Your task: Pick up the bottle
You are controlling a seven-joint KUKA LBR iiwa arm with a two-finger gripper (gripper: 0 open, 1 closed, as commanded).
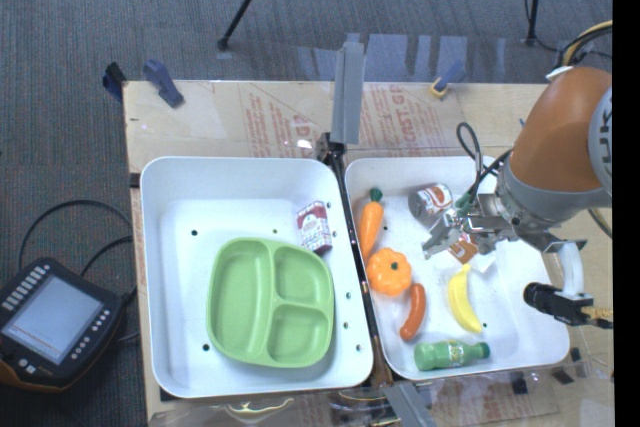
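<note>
You've got the arm [560, 150] reaching in from the right, wrist over the right bin [520, 340]. Gripper [452, 233] sits beside the can [432, 201], jaw opening unclear. Bottle [451, 353] lies untouched at the bin's near edge, well apart.

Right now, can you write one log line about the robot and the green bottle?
hand: over right bin, near can | green bottle: lying at front of right bin, untouched | pick: not yet done

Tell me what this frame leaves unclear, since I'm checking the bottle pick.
- Claw: open or shut can't be told in the camera view; fingers too small and cluttered.
- Green bottle: label too small to read.
- Small carton: print unreadable.
- Arm: cut off by the right edge.
</note>
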